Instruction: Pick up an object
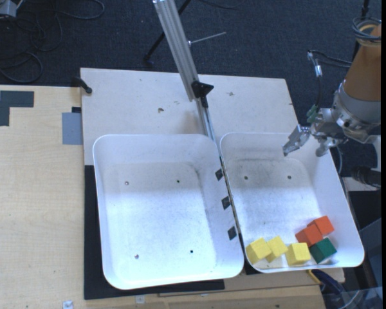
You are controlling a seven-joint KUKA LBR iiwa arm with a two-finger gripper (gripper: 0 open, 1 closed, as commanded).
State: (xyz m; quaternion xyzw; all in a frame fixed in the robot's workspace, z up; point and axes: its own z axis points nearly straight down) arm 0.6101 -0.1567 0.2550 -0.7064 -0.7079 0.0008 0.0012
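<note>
Several small blocks lie huddled in the near right corner of the right bin (pixel 270 166): three yellow blocks (pixel 278 248), an orange-red block (pixel 316 229) and a green block (pixel 323 250). My gripper (pixel 307 143) hangs over the far right edge of that bin, well away from the blocks. Its two fingers (pixel 293 142) are spread apart with nothing between them, so it is open.
The left bin (pixel 154 205) sits beside the right one, with a row of black clips along their shared wall. A slanted metal rail (pixel 180 50) rises from the bench behind the bins. Cables trail on the dark floor beyond.
</note>
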